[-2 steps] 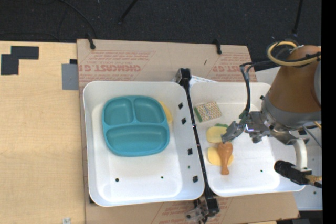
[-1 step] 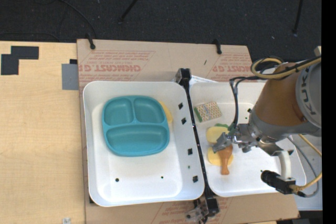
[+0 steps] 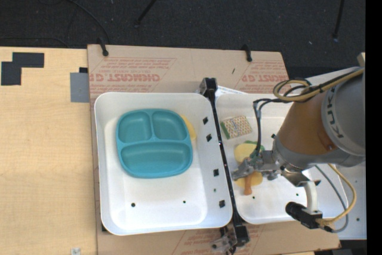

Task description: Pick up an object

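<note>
My gripper [image 3: 252,171] hangs low in the right bin [image 3: 268,215], near its left wall, with the grey arm and orange band [image 3: 304,128] reaching in from the right. A yellow object [image 3: 243,151] lies just above the gripper, partly covered by it. A small orange piece [image 3: 246,186] pokes out just below the gripper, touching or very close to it. A speckled green-and-tan pad [image 3: 236,126] lies further back in the same bin.
The left bin [image 3: 155,212] holds a teal divided plate [image 3: 154,143] with a yellow thing [image 3: 190,127] peeking from behind its right edge. A black divider [image 3: 218,155] runs between the bins. Cables [image 3: 325,212] trail over the right bin's near corner.
</note>
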Robot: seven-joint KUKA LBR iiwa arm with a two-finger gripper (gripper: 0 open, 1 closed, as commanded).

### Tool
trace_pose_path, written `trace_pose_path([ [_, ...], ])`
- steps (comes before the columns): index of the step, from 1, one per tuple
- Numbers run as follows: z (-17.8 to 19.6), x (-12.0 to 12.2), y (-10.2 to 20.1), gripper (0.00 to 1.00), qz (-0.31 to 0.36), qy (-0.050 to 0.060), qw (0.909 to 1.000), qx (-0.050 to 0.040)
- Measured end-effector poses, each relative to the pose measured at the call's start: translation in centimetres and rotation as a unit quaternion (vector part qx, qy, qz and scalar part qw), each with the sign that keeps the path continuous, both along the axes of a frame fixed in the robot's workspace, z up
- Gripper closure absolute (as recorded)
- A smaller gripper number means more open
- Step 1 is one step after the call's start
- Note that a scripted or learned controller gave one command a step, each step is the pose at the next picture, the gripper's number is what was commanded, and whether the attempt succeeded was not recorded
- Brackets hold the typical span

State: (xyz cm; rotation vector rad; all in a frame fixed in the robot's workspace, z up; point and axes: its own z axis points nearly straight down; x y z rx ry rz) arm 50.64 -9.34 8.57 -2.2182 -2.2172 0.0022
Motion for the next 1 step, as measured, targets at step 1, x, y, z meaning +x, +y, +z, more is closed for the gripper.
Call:
trace_pose_path([
  [1, 1.85, 0.56, -0.17, 1.0, -0.002, -0.008, 1.0, -0.001],
])
